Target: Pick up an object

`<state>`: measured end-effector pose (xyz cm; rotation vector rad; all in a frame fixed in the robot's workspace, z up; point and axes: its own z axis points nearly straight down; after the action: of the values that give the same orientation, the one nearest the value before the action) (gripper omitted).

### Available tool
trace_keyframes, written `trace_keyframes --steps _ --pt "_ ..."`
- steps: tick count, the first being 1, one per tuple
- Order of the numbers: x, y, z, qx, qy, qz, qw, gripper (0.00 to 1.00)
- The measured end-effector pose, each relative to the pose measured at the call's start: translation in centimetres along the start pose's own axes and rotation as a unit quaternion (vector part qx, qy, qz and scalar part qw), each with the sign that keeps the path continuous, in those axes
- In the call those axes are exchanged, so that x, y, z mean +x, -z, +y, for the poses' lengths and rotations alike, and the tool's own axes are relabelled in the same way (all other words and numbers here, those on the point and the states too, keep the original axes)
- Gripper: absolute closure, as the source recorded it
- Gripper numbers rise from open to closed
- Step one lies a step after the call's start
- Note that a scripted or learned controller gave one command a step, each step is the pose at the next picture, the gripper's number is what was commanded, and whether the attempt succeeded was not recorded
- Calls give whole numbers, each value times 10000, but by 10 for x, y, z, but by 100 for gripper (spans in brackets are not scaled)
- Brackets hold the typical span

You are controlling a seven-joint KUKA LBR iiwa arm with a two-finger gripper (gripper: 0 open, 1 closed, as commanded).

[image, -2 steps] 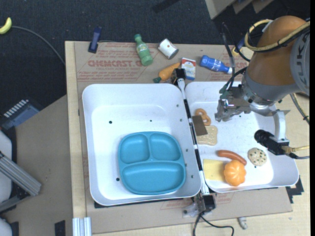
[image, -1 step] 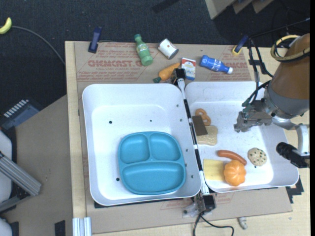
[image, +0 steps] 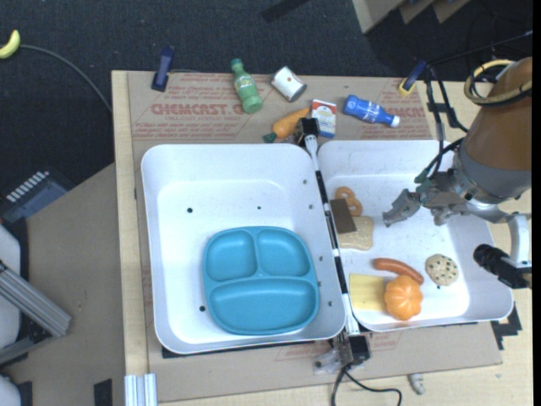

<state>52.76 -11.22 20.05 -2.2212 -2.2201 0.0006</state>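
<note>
In the left bin (image: 169, 193) I see one thing: a blue divided plate (image: 260, 279), lying flat toward the near side. Not my target zone.

Right bin (image: 473, 307) holds the pickable items. Going left to right: a pretzel (image: 347, 200) and a brown bar (image: 343, 216) against the left wall, a pale cracker slab (image: 358, 235) just beside them, a yellow cheese wedge (image: 363, 293) at the near edge, a sausage (image: 397, 268), an orange pumpkin (image: 403, 298) touching the wedge, then a cookie (image: 441, 270).

The gripper (image: 404, 208) hangs over the bare middle of the right bin, fingers spread, nothing between them. It points left, toward the cracker slab and bar.

My judgement: the nearest candidates are the slab and bar, but both lie flat and close to the wall, so a pinch may slip. The pumpkin looks rounder and easier to clamp; I'd want the fingers either side of it, clear of the wedge and sausage.

Surface: bins sit on a cardboard sheet (image: 194, 108) on the bench. Along the far edge lie a green bottle (image: 246, 86), a small can (image: 288, 83), a carton (image: 322, 117) and a blue bottle (image: 370, 112). Dark carpet (image: 101, 15) beyond.
</note>
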Motion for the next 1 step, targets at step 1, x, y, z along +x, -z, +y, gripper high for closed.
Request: trace_keyframes --steps 1 --pt "-9 -116 -25 -6 -3 -3 10000 0"
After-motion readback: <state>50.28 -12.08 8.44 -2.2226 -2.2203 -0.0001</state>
